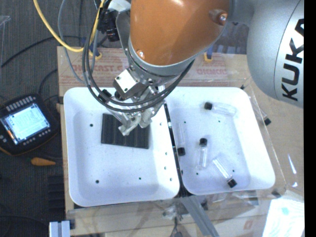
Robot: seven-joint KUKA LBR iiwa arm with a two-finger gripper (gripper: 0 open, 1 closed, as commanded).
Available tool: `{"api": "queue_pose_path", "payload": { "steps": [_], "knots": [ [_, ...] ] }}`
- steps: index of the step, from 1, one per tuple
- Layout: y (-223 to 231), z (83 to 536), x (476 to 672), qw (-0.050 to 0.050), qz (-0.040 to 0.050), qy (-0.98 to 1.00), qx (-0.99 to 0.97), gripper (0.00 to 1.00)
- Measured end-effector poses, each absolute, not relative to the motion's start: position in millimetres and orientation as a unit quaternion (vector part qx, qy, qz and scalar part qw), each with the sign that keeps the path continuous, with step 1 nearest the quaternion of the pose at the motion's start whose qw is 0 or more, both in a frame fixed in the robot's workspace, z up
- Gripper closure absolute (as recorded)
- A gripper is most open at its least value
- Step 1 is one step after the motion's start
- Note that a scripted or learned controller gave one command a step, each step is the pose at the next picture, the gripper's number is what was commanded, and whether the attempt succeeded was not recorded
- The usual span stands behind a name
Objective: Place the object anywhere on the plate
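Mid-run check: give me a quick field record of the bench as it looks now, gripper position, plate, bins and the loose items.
gripper: low over the left bin, above the plate's upper right part
plate: dark flat rectangle on the left bin's floor
left bin: white, holds the plate
right bin: white, holds clear vials with black caps
vials: one near the top, two mid-floor, one against the left wall
held object: cannot tell

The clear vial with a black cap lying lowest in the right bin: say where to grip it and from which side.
Grip the clear vial with a black cap at mid-body, probably from straight above, fingers set across its diagonal length. It lies flat, cap toward the right white bin's near corner, apart from the upright vial beside it.
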State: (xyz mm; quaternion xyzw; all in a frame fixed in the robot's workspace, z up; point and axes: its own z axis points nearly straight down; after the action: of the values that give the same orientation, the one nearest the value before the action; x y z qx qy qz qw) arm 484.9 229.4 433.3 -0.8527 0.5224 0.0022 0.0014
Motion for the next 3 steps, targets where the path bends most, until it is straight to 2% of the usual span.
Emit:
{"api": "queue_pose_path", "payload": {
  "steps": [1,2,3],
  "knots": [
    [229.6,433.4,484.7,0.002,0.0022,0.522,-0.853,0.0],
    [210.7,433.5,576.5,0.002,0.0014,0.73,-0.683,0.0],
    [216.0,233.4,568.5,0.0,0.0006,0.876,-0.482,0.0]
  ]
}}
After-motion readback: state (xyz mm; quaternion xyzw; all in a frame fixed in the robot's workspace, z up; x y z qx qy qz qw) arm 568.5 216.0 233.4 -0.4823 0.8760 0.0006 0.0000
